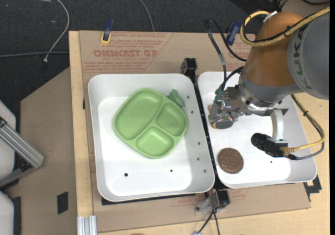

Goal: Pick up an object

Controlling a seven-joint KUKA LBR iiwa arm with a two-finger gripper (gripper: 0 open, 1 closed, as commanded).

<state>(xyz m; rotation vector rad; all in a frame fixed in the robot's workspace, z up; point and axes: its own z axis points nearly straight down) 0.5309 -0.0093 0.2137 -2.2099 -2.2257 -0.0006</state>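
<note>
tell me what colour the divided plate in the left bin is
Light green; the divided plate shows clearly in the camera view.

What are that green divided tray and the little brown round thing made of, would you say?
The green divided tray looks like moulded plastic: one even pale green, rounded compartment walls, a soft semi-matte sheen. The brown disc is harder to call; its dull, speckled surface suggests cork, felt or a play-food cookie, but the view is too small to settle it. Both bins look like smooth white plastic.
</note>
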